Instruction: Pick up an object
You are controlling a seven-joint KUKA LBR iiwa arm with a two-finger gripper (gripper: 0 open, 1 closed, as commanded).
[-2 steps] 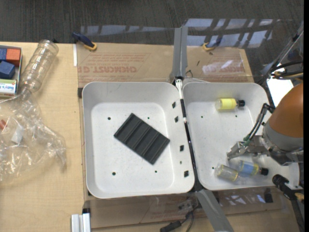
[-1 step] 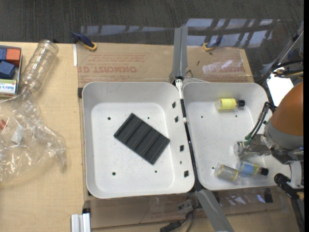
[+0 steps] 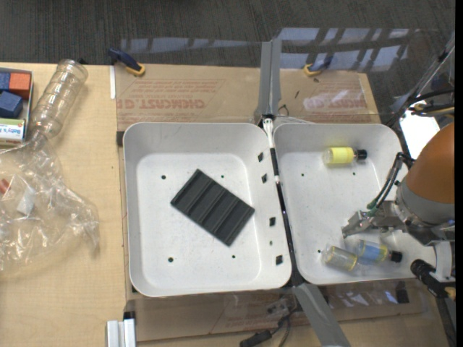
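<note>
My gripper [image 3: 359, 224] hangs low over the right bin [image 3: 311, 139], near that bin's front right part. It is just above and left of a clear bottle [image 3: 354, 257] with a blue and yellow label, which lies on its side on the bin floor. I see nothing held by the gripper. A small yellow bottle [image 3: 341, 155] with a black cap lies at the back of the same bin. In the left bin [image 3: 145, 194] a dark ribbed rectangular slab [image 3: 212, 207] lies flat at a slant near the middle.
The arm's orange band [image 3: 438, 172] and grey wrist cover the right bin's right edge. A divider [image 3: 273, 186] runs between the bins. On the bench at the left lie a clear plastic bottle [image 3: 56, 98], crumpled clear wrap [image 3: 40, 201] and a box of coloured blocks [image 3: 14, 101].
</note>
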